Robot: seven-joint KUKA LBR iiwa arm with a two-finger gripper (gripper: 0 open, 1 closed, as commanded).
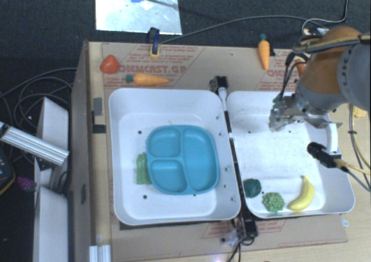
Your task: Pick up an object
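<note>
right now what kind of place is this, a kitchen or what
Most likely a robot test bench, not a kitchen: a robot arm reaches over two white bins holding toy food such as a banana, with loose cables alongside.

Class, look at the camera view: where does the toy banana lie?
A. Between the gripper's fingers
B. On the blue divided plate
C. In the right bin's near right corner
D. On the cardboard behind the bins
C: the banana lies in the near right corner of the right bin, beside the green broccoli.
</note>
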